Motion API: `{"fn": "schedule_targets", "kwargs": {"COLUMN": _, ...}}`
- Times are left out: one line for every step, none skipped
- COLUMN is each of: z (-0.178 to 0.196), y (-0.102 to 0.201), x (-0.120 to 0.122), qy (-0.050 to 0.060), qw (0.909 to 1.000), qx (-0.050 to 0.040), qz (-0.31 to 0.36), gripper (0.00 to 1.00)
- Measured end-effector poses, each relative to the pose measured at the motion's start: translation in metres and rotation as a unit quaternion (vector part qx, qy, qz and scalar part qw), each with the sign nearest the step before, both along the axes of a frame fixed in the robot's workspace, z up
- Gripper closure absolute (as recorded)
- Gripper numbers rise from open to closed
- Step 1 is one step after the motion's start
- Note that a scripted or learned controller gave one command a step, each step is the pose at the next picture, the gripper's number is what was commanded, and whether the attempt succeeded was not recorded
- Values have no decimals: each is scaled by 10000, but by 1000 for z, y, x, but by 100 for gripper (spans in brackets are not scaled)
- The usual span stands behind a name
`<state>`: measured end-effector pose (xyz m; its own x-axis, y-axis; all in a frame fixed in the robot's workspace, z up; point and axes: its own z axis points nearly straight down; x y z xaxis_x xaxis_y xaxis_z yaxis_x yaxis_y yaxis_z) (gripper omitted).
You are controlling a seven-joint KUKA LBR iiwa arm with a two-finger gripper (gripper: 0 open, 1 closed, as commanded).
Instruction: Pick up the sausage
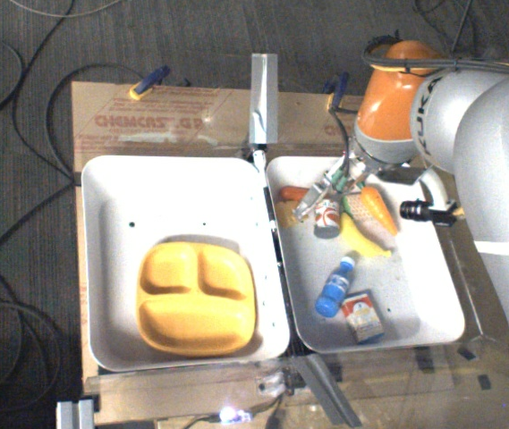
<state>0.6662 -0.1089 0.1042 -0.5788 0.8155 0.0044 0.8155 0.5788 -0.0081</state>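
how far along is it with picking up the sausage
Done: the arm has reached into the right bin, and its hand hangs low at the far left corner, right by the sausage. In hand: nothing that can be seen; the sausage lies on the bin floor, part hidden by the hand. Left: grip it and lift it clear of the small can beside it.

- We see two shallow white bins [111,266] of smooth, faintly glossy plastic.
- A yellow three-compartment tray [198,298] looks like matt moulded plastic.
- A small blue bottle [334,287] appears shiny plastic.
- The flat brown board [160,123] beneath looks like rough cardboard.
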Motion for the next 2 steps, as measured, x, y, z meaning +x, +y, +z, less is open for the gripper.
{"fn": "schedule_targets", "kwargs": {"z": 0, "y": 0, "x": 0, "qy": 0, "qw": 10000, "qx": 0, "qz": 0, "gripper": 0}}
{"fn": "schedule_targets", "kwargs": {"z": 0, "y": 0, "x": 0, "qy": 0, "qw": 10000, "qx": 0, "qz": 0, "gripper": 0}}
